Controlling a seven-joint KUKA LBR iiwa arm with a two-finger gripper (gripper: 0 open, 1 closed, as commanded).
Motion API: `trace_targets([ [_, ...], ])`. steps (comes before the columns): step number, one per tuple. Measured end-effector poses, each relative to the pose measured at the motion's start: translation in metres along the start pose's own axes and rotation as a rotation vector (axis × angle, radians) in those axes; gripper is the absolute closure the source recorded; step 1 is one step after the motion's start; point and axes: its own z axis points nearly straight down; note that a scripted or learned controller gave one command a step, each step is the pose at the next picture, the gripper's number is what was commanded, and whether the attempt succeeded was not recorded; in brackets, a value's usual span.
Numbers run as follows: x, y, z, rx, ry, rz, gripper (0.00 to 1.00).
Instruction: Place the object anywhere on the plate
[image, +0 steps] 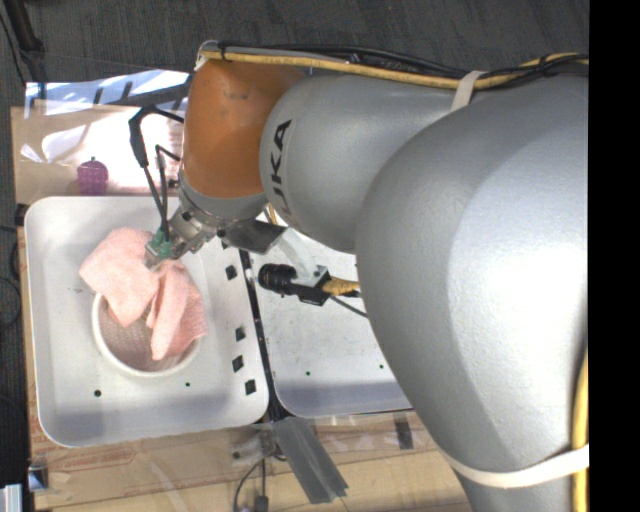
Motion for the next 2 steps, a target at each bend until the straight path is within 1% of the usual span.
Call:
trace_targets([
  [1, 0.003, -0.078, 0.063, 0.0, 0.0, 0.069, 1.0],
  [2, 0.052, -0.048, 0.031, 0.001, 0.0, 0.252, 1.0],
])
